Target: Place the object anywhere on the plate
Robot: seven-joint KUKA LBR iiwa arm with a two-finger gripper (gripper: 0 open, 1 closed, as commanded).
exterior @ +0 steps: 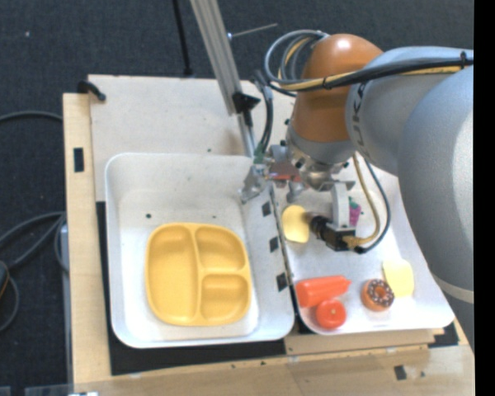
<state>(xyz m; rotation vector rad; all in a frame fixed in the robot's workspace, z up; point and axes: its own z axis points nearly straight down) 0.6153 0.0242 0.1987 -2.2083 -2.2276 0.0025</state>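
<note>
Plate (200,273), glossy yellow, three compartments, rounded corners

My arm (421,130) is grey, with an orange band (334,85) above the wrist. Both bins are white: the left bin (128,188) holds a yellow plate (200,272) of one plain shade across its three compartments. In the right bin (421,299) I see a pale yellow piece (295,223), an orange carrot-shaped toy (322,287), a red round one (331,313), a brown doughnut with pink speckles (378,294) and a light yellow block (398,278). The bench top (148,114) is off-white, the floor (66,31) dark.
</note>
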